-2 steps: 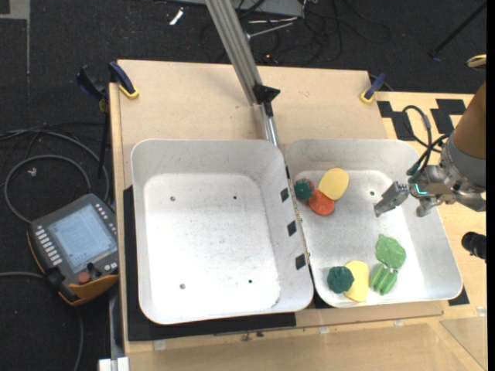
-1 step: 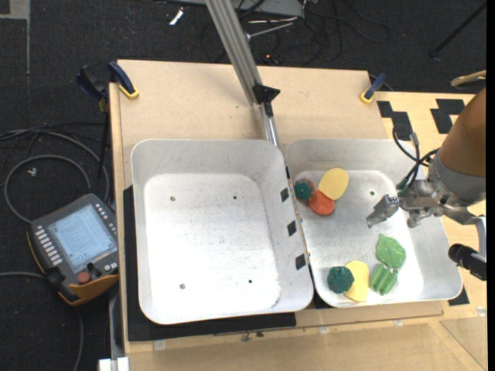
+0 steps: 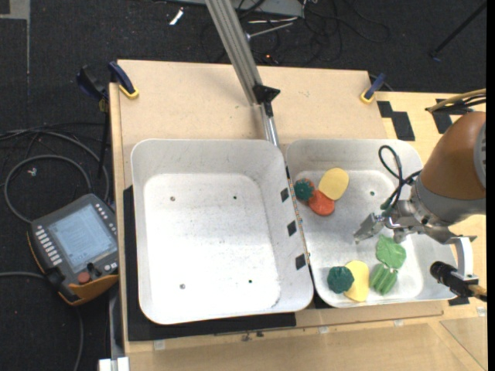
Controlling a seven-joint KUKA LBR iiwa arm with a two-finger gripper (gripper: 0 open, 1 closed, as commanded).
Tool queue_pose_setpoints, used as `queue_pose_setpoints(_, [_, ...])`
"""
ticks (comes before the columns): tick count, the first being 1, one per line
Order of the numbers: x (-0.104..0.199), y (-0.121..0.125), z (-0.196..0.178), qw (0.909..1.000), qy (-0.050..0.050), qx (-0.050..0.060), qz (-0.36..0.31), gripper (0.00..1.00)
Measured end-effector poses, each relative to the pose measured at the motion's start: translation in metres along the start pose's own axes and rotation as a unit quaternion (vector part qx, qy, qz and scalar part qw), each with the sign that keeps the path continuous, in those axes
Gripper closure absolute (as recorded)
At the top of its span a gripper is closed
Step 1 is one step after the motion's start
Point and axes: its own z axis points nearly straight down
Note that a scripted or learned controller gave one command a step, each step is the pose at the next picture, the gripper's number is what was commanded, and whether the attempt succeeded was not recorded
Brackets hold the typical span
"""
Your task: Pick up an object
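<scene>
My gripper (image 3: 373,222) hangs over the right bin (image 3: 363,151), in its middle right part, open, with only bare bin floor between its fingers. Just below it lies a light green object (image 3: 390,252), with a second green piece (image 3: 383,278) nearer the front wall. A yellow object (image 3: 356,280) and a teal one (image 3: 339,278) sit side by side at the front. To the gripper's upper left are a yellow piece (image 3: 334,182), an orange-red one (image 3: 322,204) and a dark green one (image 3: 302,189), clustered close together.
The left bin (image 3: 147,161) adjoins the right one along a shared rim. A grey pole (image 3: 240,49) slants down to the bins' junction at the back. The arm's orange band (image 3: 456,157) rises at the right. A teach pendant (image 3: 73,242) lies left of the bench.
</scene>
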Motion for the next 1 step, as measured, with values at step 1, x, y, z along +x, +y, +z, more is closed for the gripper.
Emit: queue_pose_setpoints(1, [-0.0018, 0.0025, 0.0139, 1.0000, -0.004, -0.007, 0.000, 0.00])
